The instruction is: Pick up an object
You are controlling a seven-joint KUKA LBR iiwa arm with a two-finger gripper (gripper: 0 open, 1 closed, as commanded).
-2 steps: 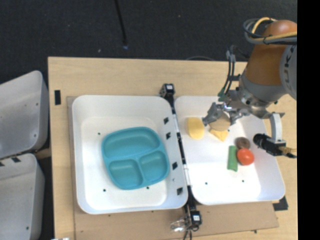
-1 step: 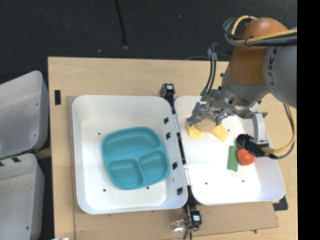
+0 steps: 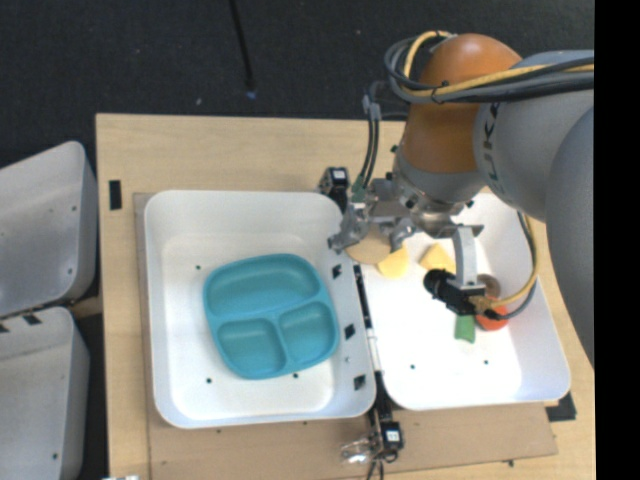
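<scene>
Yellow wedge-shaped piece point(image 3: 394, 263), which looks like toy food of plastic or foam, lies in the right shallow white bin point(image 3: 450, 393). It is near the upper left corner, just beside the wall that separates this bin from the left shallow white bin point(image 3: 180, 393). The grey robot gripper point(image 3: 378, 230) hangs above this piece and a little to its left, so I take it as the most probable target of the task. Whether the jaws are apart or together I cannot tell, because the wrist hides them from the camera, and nothing is seen held. I judge that the wedge is light and rather stiff, with a smooth surface that may slip, and that it is not fragile. Its sloped faces are a poor place to hold, because the squeeze could push it out sideways. It seems better to take it across two flat opposite sides, low near the bin floor. The near wall leaves little room on the left, which could block one jaw. A second small yellow piece point(image 3: 437, 256) lies near on the right, apart from the wedge, and could be pushed by accident. A small green block point(image 3: 466, 329) and an orange round object point(image 3: 491, 318) lie further right in the same bin, very close together. The teal divided plastic plate point(image 3: 270, 313) lies in the left bin; it is wide and flat, so hard to grasp.
</scene>
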